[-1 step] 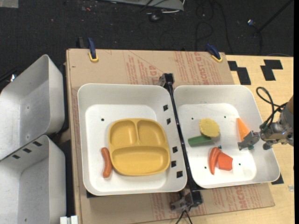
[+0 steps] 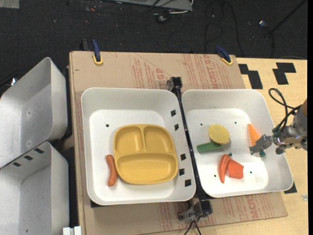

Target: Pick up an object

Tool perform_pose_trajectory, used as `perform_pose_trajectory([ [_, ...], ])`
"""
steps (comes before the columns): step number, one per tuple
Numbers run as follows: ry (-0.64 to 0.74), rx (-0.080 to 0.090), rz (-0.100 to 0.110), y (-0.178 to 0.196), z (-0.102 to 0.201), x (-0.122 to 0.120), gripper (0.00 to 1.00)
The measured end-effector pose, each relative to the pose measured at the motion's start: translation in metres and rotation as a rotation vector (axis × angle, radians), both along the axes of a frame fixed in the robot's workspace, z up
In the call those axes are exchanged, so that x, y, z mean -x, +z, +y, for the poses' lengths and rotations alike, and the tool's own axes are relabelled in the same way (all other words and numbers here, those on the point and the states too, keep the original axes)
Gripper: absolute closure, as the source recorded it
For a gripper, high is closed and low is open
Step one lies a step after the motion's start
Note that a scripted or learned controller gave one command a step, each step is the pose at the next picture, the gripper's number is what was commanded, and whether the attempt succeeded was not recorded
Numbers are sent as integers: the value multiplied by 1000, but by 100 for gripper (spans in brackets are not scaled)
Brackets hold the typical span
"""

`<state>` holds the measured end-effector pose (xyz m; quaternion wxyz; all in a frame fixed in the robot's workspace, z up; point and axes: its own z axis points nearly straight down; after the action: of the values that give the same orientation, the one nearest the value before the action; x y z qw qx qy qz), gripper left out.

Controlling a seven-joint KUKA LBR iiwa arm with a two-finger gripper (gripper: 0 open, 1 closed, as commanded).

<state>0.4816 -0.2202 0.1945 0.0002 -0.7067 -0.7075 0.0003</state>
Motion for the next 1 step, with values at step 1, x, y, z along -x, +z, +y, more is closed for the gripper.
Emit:
perform_pose_trajectory([
  [1,-1,-3,4,-51,5,-8,0],
])
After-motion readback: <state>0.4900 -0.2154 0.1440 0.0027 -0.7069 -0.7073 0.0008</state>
